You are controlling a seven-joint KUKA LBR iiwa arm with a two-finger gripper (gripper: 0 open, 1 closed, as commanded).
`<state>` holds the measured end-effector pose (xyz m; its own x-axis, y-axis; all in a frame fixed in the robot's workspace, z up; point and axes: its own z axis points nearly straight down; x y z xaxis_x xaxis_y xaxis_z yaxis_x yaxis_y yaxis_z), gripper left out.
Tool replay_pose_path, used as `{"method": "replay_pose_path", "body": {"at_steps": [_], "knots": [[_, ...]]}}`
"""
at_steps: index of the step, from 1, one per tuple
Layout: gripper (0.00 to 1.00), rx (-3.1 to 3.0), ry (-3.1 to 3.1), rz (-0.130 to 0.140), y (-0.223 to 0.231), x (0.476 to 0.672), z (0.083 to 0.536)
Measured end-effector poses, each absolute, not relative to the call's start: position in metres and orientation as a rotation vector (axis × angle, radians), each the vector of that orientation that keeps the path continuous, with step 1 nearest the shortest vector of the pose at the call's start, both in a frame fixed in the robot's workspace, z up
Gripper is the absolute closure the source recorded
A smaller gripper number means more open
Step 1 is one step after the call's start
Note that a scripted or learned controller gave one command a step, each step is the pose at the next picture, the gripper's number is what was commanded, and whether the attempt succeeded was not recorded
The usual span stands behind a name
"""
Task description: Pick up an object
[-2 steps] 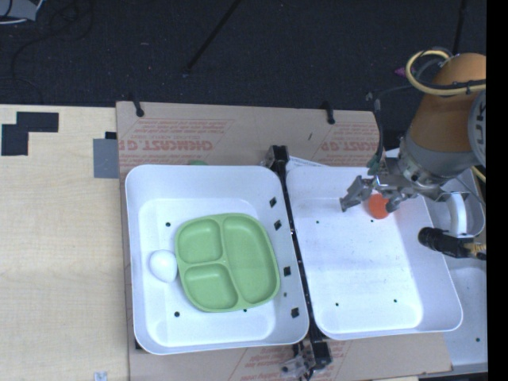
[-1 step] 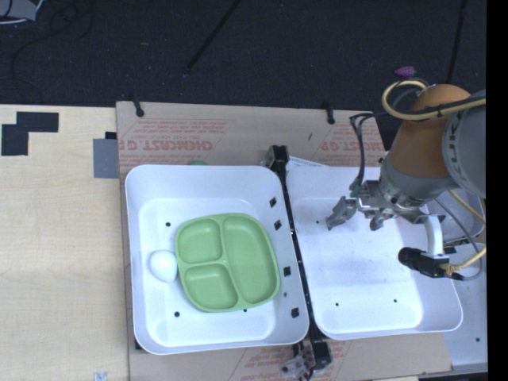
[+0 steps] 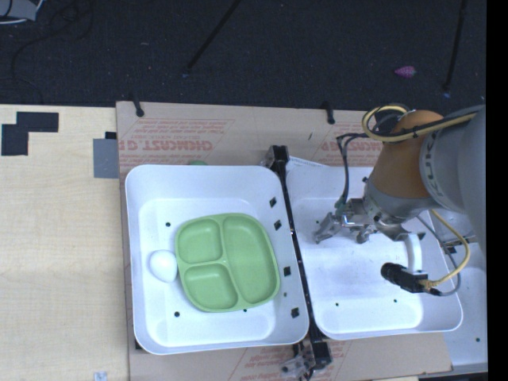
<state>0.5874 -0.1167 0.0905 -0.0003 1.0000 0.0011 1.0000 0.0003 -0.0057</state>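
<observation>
Here the left bin (image 3: 151,197) holds a green tray (image 3: 226,260), white ball (image 3: 163,265) touching; gripper (image 3: 327,230) splayed, ungrasping, over right bin (image 3: 357,308).

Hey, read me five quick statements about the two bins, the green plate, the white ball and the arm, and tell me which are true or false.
1. The green plate lies in the left bin. True.
2. The plate has three compartments. True.
3. The white ball sits inside one of the plate's compartments. False: it rests on the bin floor beside the plate's left edge.
4. The gripper is over the left bin. False: it is over the right bin, near its upper left part.
5. The gripper holds the white ball. False: the ball lies in the other bin, apart from it.
</observation>
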Motion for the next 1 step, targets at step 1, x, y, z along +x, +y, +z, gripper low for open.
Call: {"method": "replay_pose_path", "body": {"at_steps": [1], "knots": [[0.00, -2.223, -2.214, 0.003, -0.1167, 0.5869, 0.0873]]}}
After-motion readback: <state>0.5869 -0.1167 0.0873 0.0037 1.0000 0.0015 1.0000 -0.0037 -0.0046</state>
